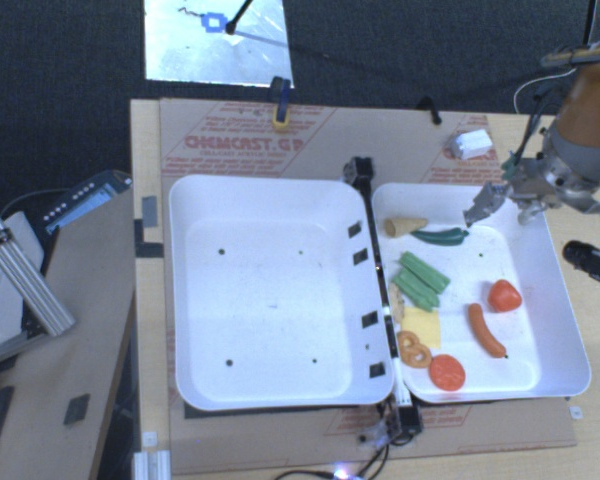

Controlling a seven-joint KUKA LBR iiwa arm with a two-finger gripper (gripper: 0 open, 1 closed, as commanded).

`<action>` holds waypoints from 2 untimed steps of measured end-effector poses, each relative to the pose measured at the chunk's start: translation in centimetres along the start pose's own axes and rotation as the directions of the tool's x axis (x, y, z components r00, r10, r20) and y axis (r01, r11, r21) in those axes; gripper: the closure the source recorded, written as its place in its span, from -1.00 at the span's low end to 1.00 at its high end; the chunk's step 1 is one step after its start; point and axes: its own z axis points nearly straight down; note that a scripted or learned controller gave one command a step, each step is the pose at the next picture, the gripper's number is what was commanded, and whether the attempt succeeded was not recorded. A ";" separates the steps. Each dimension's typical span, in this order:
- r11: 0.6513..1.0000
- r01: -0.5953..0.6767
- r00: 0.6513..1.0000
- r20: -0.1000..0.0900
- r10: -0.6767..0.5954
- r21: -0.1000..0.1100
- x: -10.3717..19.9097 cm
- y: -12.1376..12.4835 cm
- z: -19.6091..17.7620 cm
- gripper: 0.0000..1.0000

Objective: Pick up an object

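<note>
I saw the gripper (486,206) poised over the right bin's (550,298) far edge, just beside the dark green pepper (441,235); I couldn't tell its jaw state.

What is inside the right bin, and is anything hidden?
Right bin: sausage, tomato, green beans, pepper, cheese, pretzel. Cheese partly covers the pretzel.

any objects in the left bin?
No, the left bin shows bare white floor; the toy foods, like the sausage, lie in the right bin.
</note>
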 end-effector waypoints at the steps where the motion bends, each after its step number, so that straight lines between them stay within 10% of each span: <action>1: 1.000 0.007 1.000 -0.005 -0.007 0.006 7.5 1.8 8.1 -1.00; 2: 1.000 -0.007 1.000 -0.003 0.007 -0.007 5.2 -4.4 13.1 -1.00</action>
